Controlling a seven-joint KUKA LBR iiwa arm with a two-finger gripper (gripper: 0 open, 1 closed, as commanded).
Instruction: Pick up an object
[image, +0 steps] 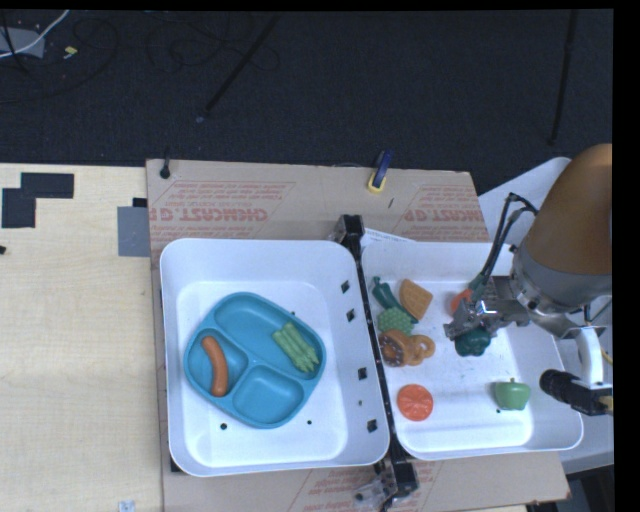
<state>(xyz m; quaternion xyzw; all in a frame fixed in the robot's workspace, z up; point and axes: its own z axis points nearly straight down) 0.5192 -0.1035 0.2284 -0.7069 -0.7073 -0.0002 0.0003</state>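
You have two white bins (255, 262) that look like smooth, slightly glossy plastic — the blue divided tray (255, 395) in the left one looks the same. They sit on matt brown cardboard (300, 200) with printed lettering, over a pale wood-look bench (70, 340). The arm's orange band (580, 215) shines smooth; the gripper (478, 318) looks like dull metal.
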